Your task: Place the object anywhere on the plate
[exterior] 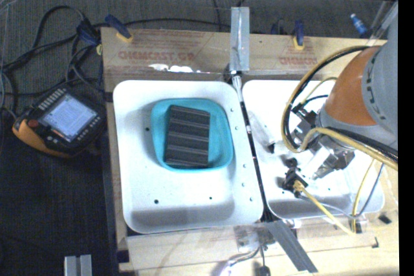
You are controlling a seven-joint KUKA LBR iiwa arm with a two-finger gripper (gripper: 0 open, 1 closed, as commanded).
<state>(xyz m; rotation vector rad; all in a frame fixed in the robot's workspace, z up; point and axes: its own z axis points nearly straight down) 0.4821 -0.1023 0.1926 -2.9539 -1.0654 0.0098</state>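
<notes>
- Bins: two, white, shallow, smooth, round-cornered, side by side: left bin (pixel 129 203) and right bin (pixel 268 106)
- Plate (pixel 223 139): one, light blue, rounded rectangle, lying in the left bin
- Block (pixel 187 136): one, dark grey, rectangular, ribbed across, resting on the plate's middle
- Gripper (pixel 317 165): one, over the right bin, well apart from the block; wide or narrow, I cannot tell

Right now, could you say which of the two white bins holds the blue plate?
The bin on the view's left: the blue plate lies in it, a dark ribbed block on the plate. The arm hangs over the other bin.
</notes>
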